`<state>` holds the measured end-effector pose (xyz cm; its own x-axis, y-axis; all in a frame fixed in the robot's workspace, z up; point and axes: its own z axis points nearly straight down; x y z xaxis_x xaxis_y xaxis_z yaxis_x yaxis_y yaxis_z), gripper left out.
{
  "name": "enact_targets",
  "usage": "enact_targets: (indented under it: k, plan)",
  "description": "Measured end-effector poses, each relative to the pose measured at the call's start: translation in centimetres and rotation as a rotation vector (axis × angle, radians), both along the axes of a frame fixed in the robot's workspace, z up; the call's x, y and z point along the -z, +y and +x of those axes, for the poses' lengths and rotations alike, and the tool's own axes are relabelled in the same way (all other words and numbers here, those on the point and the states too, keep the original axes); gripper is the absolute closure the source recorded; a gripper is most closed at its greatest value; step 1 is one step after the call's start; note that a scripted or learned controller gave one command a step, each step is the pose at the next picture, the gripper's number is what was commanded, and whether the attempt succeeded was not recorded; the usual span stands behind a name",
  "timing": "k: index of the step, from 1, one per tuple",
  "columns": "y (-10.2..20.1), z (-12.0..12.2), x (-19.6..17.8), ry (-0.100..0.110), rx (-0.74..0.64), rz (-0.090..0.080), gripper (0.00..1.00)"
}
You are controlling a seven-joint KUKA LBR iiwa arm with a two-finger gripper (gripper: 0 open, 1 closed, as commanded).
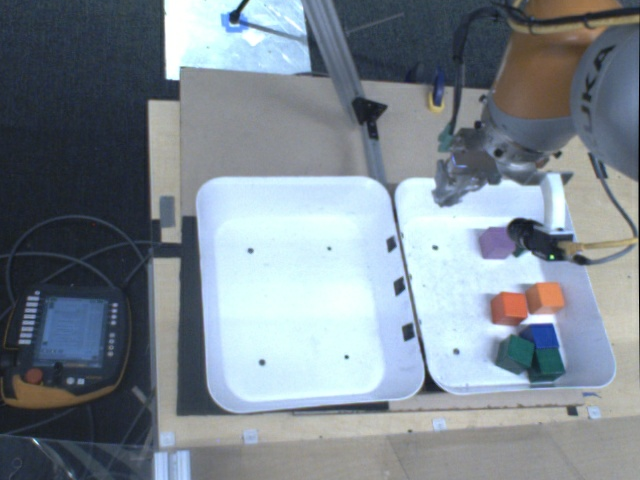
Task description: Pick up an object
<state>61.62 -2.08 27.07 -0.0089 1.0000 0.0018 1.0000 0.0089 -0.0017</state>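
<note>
The jaws (455,183) are seen over the top-left corner of the right bin (440,368), and whether they are apart or together cannot be told. Nothing is seen between them. The purple block (495,242) lies nearest, with the orange blocks (527,303) and the blue and green blocks (532,351) further down the bin. A miss is likely if a descent is made here, onto bare floor near the rim. The packed blocks could be shoved rather than gripped.

Arm (560,63) reaches in from the right — gripper (455,183) hanging low.
</note>
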Motion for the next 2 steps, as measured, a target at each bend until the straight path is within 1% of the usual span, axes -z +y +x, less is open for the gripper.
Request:
enact_targets:
  k: [1,2]
  plan:
    - [4.5,-2.1,2.0,0.0,0.0,0.0,1.0]
    - [9.1,-3.7,2.0,-0.001,-0.001,0.001,1.0]
